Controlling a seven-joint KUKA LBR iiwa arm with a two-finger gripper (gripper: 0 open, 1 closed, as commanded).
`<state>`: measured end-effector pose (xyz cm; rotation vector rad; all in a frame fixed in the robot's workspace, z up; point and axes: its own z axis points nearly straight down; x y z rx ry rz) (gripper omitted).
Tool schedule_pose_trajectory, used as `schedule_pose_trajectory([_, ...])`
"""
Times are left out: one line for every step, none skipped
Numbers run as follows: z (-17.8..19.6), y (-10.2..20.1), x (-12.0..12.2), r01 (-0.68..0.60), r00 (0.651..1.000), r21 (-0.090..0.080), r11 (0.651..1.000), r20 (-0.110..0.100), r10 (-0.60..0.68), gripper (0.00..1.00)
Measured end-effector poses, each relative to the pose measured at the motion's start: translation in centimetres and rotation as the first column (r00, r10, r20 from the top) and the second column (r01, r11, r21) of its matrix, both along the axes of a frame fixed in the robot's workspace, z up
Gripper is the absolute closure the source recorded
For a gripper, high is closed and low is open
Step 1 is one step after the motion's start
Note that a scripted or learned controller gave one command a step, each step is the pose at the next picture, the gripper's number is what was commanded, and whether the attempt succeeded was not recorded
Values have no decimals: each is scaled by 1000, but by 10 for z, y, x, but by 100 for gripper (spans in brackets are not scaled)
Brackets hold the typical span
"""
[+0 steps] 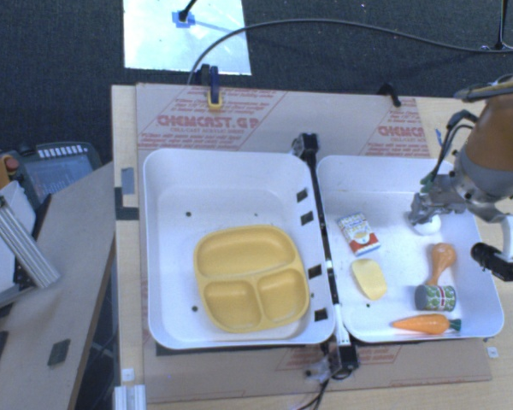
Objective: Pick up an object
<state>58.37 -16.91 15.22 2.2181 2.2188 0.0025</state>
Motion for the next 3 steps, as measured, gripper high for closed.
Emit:
schedule_pose_trajectory([60,6,8,-5,1000,0,1000,2,5,100])
schedule_pose_trajectory([92,6,9,-4,1000,0,1000,2,4,100])
schedule_pose_trajectory([97,65,-3,-10,1000,4,1000,-2,10,100])
